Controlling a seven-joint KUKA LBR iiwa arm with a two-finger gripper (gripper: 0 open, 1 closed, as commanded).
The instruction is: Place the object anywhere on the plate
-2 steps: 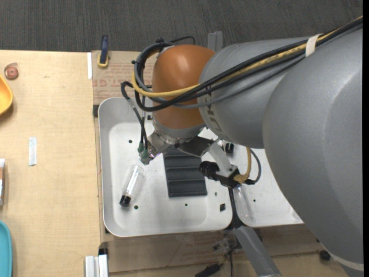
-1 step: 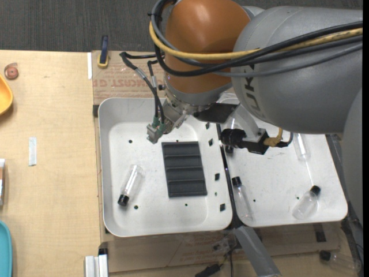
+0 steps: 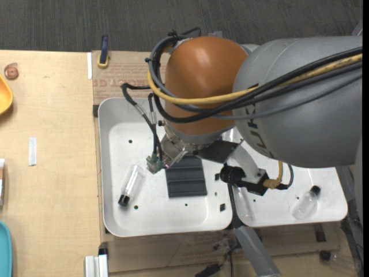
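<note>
The left bin [image 3: 112, 154] is the landmark. The grey arm [image 3: 300, 97] with its orange band [image 3: 202, 79] covers the bin's upper right part, leaving its lower left floor open. There a clear tube with a black cap [image 3: 130, 184] lies tilted, near the bin's left wall and apart from it. To the tube's right lies a dark ribbed block [image 3: 186, 176], just below the end effector [image 3: 167, 154]; how far that is open, or what it holds, I cannot tell. Right of the bin, the second bin [image 3: 328, 212] holds a clear bottle [image 3: 305, 203]. White lettering on the arm is partly hidden and unreadable.
</note>
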